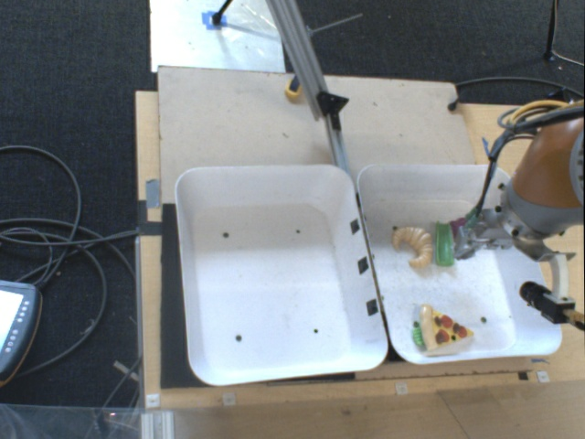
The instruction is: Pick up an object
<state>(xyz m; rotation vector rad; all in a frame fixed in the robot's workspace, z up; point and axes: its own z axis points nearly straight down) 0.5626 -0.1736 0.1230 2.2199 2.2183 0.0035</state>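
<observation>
Right bin [530, 341]: croissant [414, 245] at centre, green object [444, 243] touching its right side. Gripper [462, 243] against the green object; grip state cannot be told. Pizza slice [442, 329] near front rim. Left bin [274, 273]: open floor throughout.

Pretty bright, even overhead light here, nothing harsh. The two white bins [274, 273] come out near blown-out, so their inner walls lose detail. Shadows are soft and faint, just a thin dark line beneath the bin rims. Slightly grainy and soft overall; the dark carpet [73, 80] goes almost black.
</observation>
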